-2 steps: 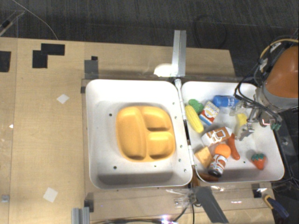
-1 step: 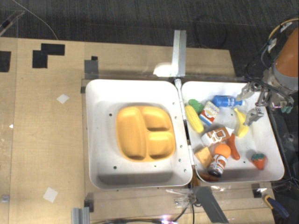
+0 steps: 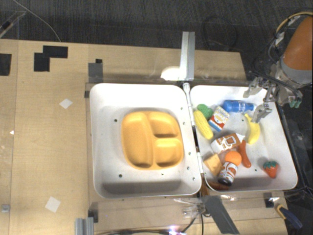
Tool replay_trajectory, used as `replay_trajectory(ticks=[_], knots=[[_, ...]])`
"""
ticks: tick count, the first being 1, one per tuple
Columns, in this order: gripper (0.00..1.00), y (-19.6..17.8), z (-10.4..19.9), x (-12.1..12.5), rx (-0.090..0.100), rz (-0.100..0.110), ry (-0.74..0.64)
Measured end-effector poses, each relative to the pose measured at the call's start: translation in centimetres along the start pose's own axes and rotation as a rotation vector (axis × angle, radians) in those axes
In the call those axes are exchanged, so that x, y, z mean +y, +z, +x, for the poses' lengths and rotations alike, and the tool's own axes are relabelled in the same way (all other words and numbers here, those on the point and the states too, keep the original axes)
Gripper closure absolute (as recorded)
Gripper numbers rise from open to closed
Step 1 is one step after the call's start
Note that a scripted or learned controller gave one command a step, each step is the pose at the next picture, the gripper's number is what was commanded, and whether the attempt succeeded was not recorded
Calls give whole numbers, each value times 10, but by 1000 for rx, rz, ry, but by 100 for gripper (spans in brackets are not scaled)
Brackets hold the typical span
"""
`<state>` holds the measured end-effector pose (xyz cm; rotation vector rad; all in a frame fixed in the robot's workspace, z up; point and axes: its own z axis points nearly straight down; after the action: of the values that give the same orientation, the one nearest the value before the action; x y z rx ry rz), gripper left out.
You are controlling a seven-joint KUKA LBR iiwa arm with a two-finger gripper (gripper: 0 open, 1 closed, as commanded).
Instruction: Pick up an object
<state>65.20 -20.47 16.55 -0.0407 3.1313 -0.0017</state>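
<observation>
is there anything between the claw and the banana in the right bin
Nothing visible. The claw hangs over the far right part of the right bin, and the banana lies just in front of it in the camera view with bare bin floor around it. The blue bottle lies off to one side.

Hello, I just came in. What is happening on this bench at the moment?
A robot arm reaches in from the right, and its gripper is above the far part of the right bin, open and holding nothing. That bin holds toy food: a corn cob, a banana, a blue bottle, a strawberry and others. The left bin holds a yellow divided tray. Nothing is picked up yet.
</observation>
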Motion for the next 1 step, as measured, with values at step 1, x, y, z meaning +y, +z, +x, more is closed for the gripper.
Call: replay_trajectory(ticks=[1], knots=[[0, 77, 49, 0, -2, 2, 404]])
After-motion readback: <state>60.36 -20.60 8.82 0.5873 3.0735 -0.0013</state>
